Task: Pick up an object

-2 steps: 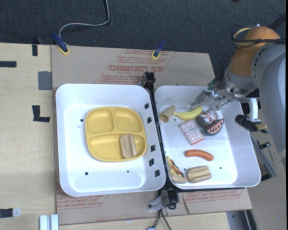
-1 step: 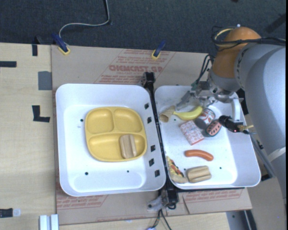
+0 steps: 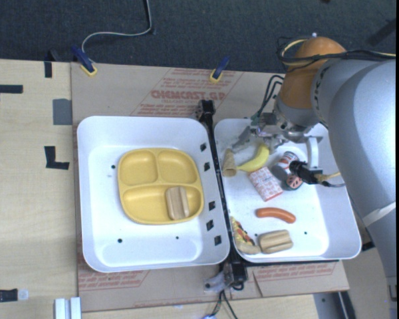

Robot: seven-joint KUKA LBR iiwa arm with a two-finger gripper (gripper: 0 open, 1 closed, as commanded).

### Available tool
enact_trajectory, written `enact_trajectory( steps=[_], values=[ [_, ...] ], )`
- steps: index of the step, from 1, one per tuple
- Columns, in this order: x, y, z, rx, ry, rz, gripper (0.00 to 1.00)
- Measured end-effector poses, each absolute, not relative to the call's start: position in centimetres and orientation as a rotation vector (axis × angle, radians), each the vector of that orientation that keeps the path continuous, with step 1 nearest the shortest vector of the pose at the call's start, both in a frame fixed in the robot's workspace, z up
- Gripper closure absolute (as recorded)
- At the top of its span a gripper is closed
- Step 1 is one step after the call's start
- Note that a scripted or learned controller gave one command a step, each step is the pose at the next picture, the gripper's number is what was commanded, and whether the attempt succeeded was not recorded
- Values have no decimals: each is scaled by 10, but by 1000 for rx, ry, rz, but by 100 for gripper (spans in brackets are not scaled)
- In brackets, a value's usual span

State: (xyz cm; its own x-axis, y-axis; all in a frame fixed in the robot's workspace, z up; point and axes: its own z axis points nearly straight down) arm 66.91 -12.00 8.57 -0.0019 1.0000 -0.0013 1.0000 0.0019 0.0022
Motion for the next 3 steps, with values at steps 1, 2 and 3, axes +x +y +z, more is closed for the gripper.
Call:
enact_trajectory(
  steps=[1, 2, 3],
  values=[
    [669, -105, 85, 2218, 2221, -1, 0],
    [669, -105, 95, 2216, 2222, -2, 100],
    [636, -46, 198, 2218, 2223, 1, 100]
  ],
)
